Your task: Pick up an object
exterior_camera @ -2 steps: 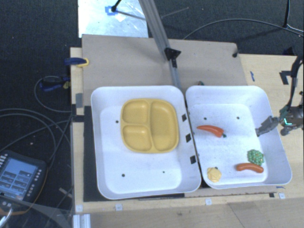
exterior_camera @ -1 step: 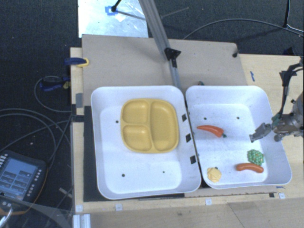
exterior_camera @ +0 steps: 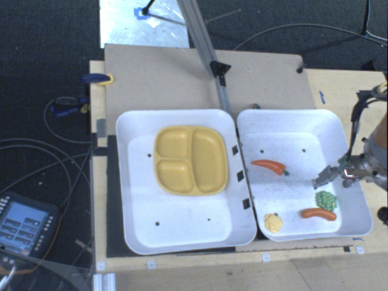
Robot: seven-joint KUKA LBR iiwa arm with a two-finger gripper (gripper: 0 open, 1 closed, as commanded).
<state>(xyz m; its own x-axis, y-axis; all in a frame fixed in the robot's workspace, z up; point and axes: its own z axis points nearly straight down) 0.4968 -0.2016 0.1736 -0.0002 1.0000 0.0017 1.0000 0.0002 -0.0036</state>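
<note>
**Mia:** So, is anything picked up yet?

**Ben:** No. Nothing is lifted. All the toys lie flat in the right bin (exterior_camera: 348, 135) on the counter (exterior_camera: 182, 71).

**Mia:** What is left of that bin?

**Ben:** The left bin (exterior_camera: 130, 223), with a yellow plate (exterior_camera: 191, 160) in it.

**Mia:** And inside the right bin?

**Ben:** First a yellow toy (exterior_camera: 273, 222) in its near left corner. Then a long orange carrot (exterior_camera: 268, 165) in its middle. Then a green bumpy toy (exterior_camera: 325, 199), with a little orange sausage (exterior_camera: 319, 213) just beside it.

**Mia:** Where is the claw (exterior_camera: 324, 177)?

**Ben:** At the bin's right side, just above the green toy. It holds nothing I can see. I cannot tell if it is wide or closed.

**Mia:** So the grabbing is still to do.
</note>
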